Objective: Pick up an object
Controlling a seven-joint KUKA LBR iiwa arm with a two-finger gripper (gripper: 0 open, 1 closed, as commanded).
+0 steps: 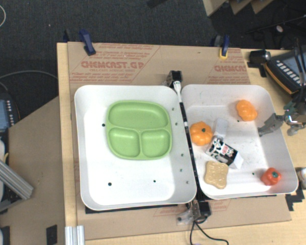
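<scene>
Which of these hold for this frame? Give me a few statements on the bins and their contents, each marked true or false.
1. The green divided plate lies in the left bin. True.
2. The small pumpkin sits on the green plate. False: it is in the right bin, near the divider between the bins.
3. The toast slice lies near the front edge of the right bin. True.
4. The end effector holds the red tomato. False: the tomato lies in the right bin's front right corner, apart from the end effector at the bin's right rim.
5. The orange fruit is in the right bin's rear part. True.
</scene>
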